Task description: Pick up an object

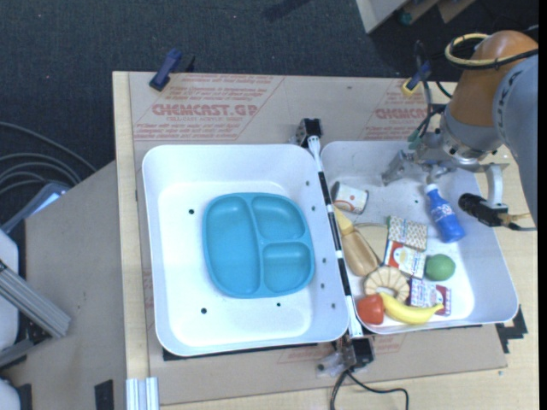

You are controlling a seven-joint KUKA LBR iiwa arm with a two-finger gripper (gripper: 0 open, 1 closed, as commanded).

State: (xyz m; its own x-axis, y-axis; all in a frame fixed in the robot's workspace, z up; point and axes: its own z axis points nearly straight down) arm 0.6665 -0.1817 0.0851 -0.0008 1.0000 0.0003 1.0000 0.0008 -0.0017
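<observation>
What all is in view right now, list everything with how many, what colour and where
bins: 2, white, side by side on the bench
divided plate: 1, light blue, middle of the left bin
bottle: 1, blue with white cap, upper right of the right bin
cup: 1, white with brown trim, on its side, upper left of the right bin
lime: 1, green, right side of the right bin
banana: 1, yellow, front of the right bin
tomato: 1, red, front left of the right bin, beside the banana
snack packets: 2 or so, red and white, middle of the right bin
clamps: 2, blue, back edge of the bench
arm: 1, grey with orange band, over the right bin's back corner
hand: 1, grey, above the back of the right bin
</observation>
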